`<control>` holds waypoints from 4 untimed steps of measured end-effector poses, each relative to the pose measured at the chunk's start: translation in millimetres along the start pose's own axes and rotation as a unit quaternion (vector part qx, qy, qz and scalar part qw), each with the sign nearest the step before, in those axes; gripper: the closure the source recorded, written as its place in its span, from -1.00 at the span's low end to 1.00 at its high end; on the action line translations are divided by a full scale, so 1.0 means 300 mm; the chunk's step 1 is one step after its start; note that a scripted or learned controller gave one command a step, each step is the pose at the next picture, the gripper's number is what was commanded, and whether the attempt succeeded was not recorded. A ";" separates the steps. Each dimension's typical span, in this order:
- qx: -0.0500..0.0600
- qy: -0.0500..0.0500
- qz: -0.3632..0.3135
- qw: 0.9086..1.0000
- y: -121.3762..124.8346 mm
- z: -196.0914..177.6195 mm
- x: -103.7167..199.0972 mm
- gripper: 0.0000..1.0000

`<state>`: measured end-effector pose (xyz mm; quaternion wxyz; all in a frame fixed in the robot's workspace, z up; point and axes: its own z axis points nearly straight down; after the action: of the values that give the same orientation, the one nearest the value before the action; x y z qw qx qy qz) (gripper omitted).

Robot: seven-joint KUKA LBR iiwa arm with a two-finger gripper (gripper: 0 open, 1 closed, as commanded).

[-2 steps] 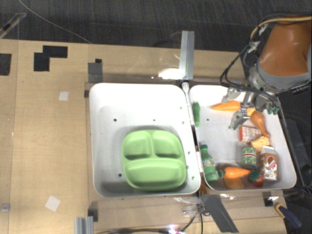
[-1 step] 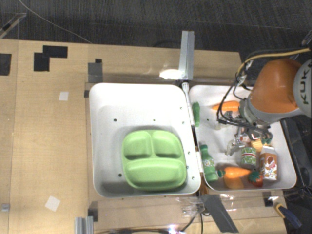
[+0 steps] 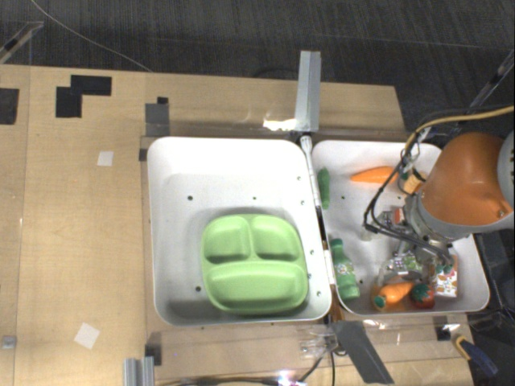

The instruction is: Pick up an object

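My gripper reaches down into the right bin, under the arm's orange band. It hangs just above a cluster of small items at the bin's front: an orange carrot-like piece, a red item and a small patterned packet. An orange carrot lies at the back of this bin. A green bottle lies along the bin's left wall, and a slim green piece sits farther back on that side.
The left bin holds a green sectioned tray near its front right. A metal divider post stands between the bins at the back. Cables loop beside the wrist.
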<state>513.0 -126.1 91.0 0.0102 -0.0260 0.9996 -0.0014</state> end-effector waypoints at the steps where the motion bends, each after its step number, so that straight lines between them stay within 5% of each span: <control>1: 0.000 0.003 0.112 0.994 -0.070 0.009 -0.195 -1.00; 2: 0.001 0.002 0.143 0.990 -0.042 0.000 0.038 -1.00; 4: 0.002 -0.003 0.029 1.000 0.009 -0.003 0.061 -1.00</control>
<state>494.5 -124.4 91.5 0.0131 0.0029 0.9999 -0.0034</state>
